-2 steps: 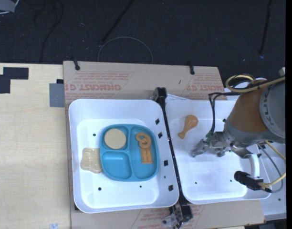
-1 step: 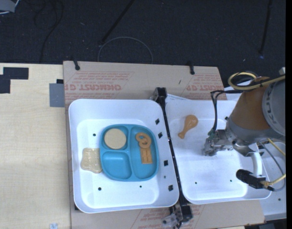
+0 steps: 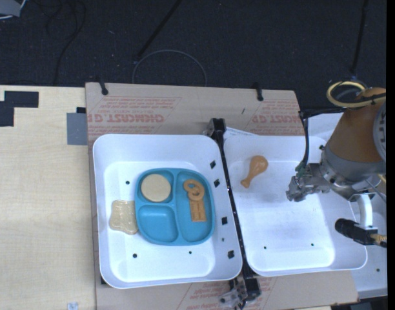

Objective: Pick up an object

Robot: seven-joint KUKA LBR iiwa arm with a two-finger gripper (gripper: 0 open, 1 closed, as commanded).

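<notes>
A tan drumstick-shaped toy (image 3: 254, 170) lies in the upper left of the right bin (image 3: 294, 250). My gripper (image 3: 301, 190) hangs over that bin's right half, a short way right of and slightly below the toy, not touching it. The left bin (image 3: 117, 154) holds a blue divided tray (image 3: 160, 228) with a round beige cookie (image 3: 155, 187) in one section and a brown key-shaped piece (image 3: 195, 199) in another. A pale waffle-like piece (image 3: 123, 216) rests against the tray's left edge.
A black divider rail (image 3: 224, 192) runs between the two bins. Cardboard (image 3: 184, 108) lies under and behind them. The arm's grey body with its orange band (image 3: 355, 134) fills the right side, with a black cable (image 3: 305, 141) beside it.
</notes>
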